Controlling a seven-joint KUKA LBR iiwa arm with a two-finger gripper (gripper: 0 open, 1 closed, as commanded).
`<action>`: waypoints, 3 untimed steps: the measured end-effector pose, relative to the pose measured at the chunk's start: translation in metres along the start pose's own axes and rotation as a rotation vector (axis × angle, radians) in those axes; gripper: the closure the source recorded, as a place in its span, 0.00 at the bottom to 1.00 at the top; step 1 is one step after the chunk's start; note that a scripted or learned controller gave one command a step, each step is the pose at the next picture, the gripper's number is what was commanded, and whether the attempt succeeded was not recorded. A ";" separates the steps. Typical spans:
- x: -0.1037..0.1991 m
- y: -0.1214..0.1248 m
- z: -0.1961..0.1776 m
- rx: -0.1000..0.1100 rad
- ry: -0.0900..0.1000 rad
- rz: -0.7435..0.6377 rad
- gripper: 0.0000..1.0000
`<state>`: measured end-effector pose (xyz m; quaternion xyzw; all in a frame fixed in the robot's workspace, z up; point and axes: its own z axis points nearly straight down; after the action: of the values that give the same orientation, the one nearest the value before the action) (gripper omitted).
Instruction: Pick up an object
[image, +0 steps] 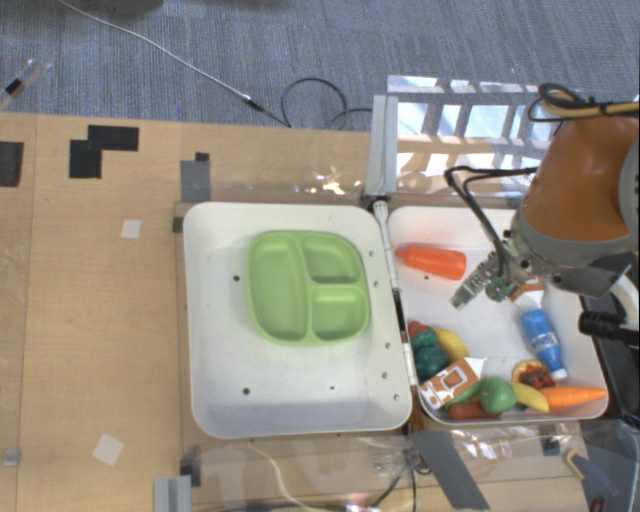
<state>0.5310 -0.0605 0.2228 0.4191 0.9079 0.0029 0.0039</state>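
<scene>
My gripper (478, 288) hangs over the middle of the right bin (480, 318), below the orange-banded wrist, with nothing visible between its fingers. An orange carrot-like piece (432, 261) lies up and to its left. A blue bottle (541, 338) lies to its lower right. Along the bin's front edge sit a teal toy (428, 352), a yellow piece (452, 345), a small orange-and-white box (448, 384), a green pear-like fruit (494, 394), a banana (530, 396) and a carrot (573, 398).
The left bin (215, 330) holds a green divided plate (307, 287). A metal rail (380, 160) and frame stand behind the bins. Black cables run from the arm across the right bin's back.
</scene>
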 end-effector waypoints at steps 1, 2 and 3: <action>-0.048 -0.067 0.037 0.007 0.001 -0.184 1.00; -0.019 0.017 0.013 0.002 0.000 0.027 1.00; -0.062 -0.005 0.042 0.005 0.000 -0.344 1.00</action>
<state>0.5681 -0.1104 0.1806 0.2575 0.9663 0.0002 0.0034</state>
